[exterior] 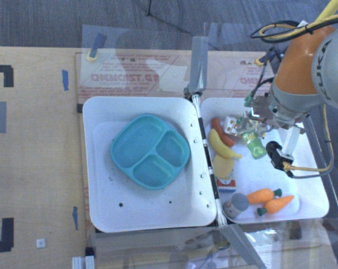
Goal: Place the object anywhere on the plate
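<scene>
My end effector (257, 129) is hanging low over the upper part of the right bin (317, 206), and I cannot tell whether it is grasping anything. Just beneath and beside it, a green object (255, 146) is lying close to a small white packet (231, 124). To their left, a red pepper (219, 126) and a banana (221, 144) are resting by the bin's left wall, with a yellow block (223, 166) below them. Two toy carrots (271, 199) and a grey can (235, 205) are sitting near the bottom edge. The blue sectioned plate (151, 151) is sitting in the left bin (102, 206) on the desk (34, 150).
</scene>
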Controlling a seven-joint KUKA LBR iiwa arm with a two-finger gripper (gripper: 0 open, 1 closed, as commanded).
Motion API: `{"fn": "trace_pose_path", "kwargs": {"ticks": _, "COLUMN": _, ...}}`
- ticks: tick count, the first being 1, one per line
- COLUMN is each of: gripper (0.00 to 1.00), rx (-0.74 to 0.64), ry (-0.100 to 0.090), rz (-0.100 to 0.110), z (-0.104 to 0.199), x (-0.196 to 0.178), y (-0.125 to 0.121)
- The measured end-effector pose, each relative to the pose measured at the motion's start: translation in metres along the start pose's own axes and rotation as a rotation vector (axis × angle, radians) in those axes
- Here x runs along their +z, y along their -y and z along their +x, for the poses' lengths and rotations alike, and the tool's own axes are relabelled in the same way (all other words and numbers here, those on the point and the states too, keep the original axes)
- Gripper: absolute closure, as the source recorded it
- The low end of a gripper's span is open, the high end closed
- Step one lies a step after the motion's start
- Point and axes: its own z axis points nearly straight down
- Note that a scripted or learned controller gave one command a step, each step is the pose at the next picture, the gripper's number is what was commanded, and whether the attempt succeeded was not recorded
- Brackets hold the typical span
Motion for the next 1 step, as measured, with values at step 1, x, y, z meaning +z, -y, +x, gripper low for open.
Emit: {"fn": "trace_pose_path", "kwargs": {"ticks": 1, "gripper": 1.00, "rx": 0.017, "ry": -0.001, "rz": -0.001, "z": 0.0830, "x": 0.0003, "y": 0.0040}}
